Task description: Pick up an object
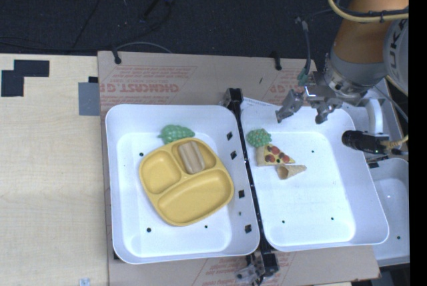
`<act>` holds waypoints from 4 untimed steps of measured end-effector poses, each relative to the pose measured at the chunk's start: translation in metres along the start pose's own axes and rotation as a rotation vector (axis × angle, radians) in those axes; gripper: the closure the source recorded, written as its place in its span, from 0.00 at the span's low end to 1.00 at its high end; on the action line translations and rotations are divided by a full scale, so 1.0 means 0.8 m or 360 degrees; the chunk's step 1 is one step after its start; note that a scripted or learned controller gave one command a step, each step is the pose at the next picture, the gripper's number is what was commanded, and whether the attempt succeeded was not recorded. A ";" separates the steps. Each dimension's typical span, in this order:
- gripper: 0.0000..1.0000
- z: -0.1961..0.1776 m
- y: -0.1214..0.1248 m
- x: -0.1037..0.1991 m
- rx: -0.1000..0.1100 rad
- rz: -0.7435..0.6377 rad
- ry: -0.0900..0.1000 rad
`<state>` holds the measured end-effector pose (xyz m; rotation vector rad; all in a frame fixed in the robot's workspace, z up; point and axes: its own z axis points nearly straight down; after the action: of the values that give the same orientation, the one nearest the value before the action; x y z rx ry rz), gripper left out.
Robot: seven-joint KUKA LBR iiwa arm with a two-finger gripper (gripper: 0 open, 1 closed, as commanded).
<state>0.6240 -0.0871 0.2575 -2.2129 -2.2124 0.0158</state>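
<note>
My gripper (305,111) hangs open over the back edge of the right bin (333,225), its two fingers spread and nothing between them. Below and left of it, on the bin floor, lie a green broccoli piece (258,138), a pizza slice (273,157) and a small tan wedge (291,171). The left bin (133,238) carries a yellow divided plate (185,185) with a tan sausage-like piece (192,157) in one compartment. A green leafy piece (175,133) rests at the plate's back edge.
The black divider (241,165) with clips runs between the two bins. A black cylindrical part (360,141) juts over the right bin's right rim. Cardboard lies under both bins, with the wooden bench to the left.
</note>
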 end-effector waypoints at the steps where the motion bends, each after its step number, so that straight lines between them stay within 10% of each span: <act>1: 0.00 -0.009 0.002 0.000 -0.0020 -0.0003 -0.0002; 4: 0.00 0.204 0.005 -0.004 -0.0012 0.0001 -0.0002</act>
<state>0.6251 -0.0899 0.0944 -2.2180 -2.2161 0.0086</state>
